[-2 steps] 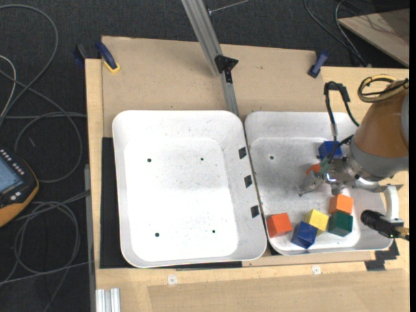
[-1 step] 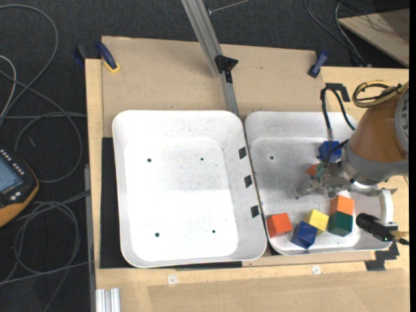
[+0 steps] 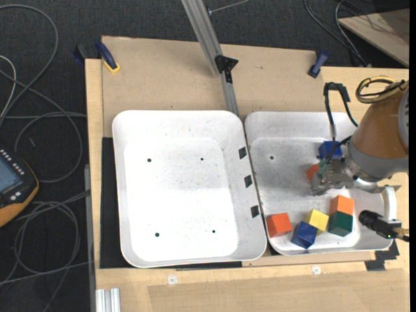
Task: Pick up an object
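Gripper (image 3: 323,179) low in right bin (image 3: 286,132), finger state indeterminate. Blocks crowd that bin's near rim: orange cube (image 3: 280,224) leftmost; far half open.

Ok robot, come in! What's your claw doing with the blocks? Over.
Gripper low in right bin, fingers unclear. Blocks loose below it: orange block, blue block, yellow block, green block. Nothing blocking.

Desk (image 3: 169,77): matt, pale wood-like board. Bins (image 3: 175,187): white plastic, smooth, w/ fine dark speckling. Blocks (image 3: 311,225) just below the hand (image 3: 323,181): matt, solid colours. Rail (image 3: 205,28) up-left of hand: brushed metal. Arm's orange band (image 3: 383,132): semi-gloss.
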`<state>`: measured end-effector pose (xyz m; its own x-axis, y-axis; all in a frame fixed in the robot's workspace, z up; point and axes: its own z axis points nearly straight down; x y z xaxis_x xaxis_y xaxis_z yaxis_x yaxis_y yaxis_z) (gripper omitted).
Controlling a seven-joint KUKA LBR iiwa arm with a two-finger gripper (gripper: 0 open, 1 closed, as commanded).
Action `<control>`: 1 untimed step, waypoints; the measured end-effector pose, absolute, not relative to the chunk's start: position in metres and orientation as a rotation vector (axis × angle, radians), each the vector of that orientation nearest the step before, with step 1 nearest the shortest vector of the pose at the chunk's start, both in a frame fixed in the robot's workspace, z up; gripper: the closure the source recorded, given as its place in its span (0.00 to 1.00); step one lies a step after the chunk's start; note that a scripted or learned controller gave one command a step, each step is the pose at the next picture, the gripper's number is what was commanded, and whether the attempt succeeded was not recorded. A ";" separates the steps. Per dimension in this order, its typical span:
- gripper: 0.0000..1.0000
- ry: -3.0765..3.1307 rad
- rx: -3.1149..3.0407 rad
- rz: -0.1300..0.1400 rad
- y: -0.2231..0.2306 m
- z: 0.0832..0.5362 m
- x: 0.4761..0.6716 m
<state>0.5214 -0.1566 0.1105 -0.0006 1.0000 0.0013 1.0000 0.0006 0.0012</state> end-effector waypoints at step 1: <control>1.00 -2.226 -2.226 -0.005 -0.165 0.170 0.520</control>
<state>0.5198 -0.1652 0.1701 0.0000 1.0000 -0.0025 1.0000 0.0000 0.0073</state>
